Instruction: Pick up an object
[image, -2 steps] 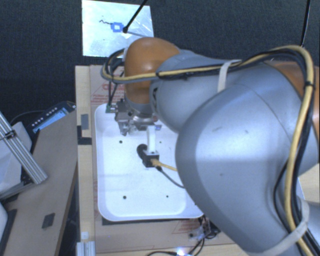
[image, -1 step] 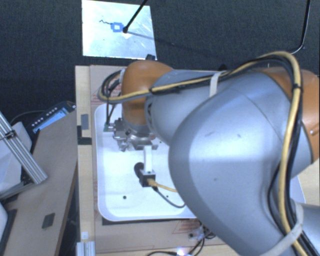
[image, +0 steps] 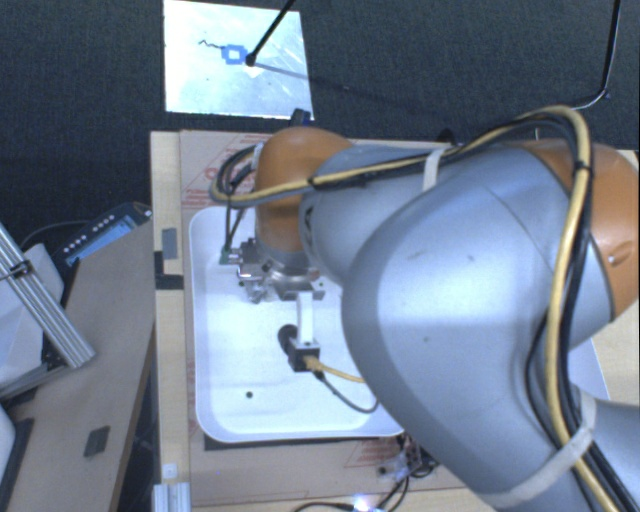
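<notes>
Gripper (image: 262, 282) hangs low over the shallow white bin (image: 212, 330) at view-left, approx mid-bin. Whether it's released or clenched can't be told, since the wrist hides it. Nearest the cam, a tiny dark speck of an object (image: 248, 394) lies on the bin floor, apart from the gripper and too small to ID. Further back, the bulky grey metal arm (image: 470, 300) w/ its glossy orange band (image: 290, 170) reaches in from view-right.
</notes>
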